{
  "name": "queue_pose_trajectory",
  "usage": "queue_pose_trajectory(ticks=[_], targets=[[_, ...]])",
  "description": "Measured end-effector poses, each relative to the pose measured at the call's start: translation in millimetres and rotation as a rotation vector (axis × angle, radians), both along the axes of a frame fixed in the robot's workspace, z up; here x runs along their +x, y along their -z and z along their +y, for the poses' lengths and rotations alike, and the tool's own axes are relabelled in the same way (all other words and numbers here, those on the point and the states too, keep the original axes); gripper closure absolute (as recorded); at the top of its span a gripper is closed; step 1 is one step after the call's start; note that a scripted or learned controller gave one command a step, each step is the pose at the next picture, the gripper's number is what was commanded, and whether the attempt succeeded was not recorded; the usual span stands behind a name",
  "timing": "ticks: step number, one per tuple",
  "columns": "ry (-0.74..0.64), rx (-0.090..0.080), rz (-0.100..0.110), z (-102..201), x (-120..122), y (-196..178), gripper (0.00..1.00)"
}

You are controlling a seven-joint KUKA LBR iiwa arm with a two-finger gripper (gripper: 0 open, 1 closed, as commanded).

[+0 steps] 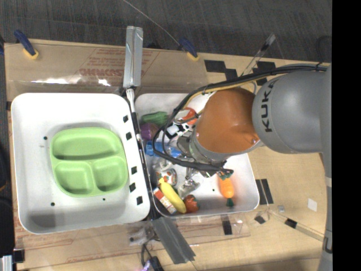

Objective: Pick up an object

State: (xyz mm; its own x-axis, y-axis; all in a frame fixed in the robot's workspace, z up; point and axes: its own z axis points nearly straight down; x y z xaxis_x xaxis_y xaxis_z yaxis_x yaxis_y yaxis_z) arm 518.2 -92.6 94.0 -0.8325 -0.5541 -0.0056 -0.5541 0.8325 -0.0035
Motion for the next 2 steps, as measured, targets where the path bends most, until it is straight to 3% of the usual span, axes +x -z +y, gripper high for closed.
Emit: queue_pose_trajectory(ticks=[1,2], targets=[[-0.004,-0.001,-0.004,0.7,1.9,-10.5,1.0],[-0.124,-0.004,-0.006,13.1,13.6,-172.3,1.0]])
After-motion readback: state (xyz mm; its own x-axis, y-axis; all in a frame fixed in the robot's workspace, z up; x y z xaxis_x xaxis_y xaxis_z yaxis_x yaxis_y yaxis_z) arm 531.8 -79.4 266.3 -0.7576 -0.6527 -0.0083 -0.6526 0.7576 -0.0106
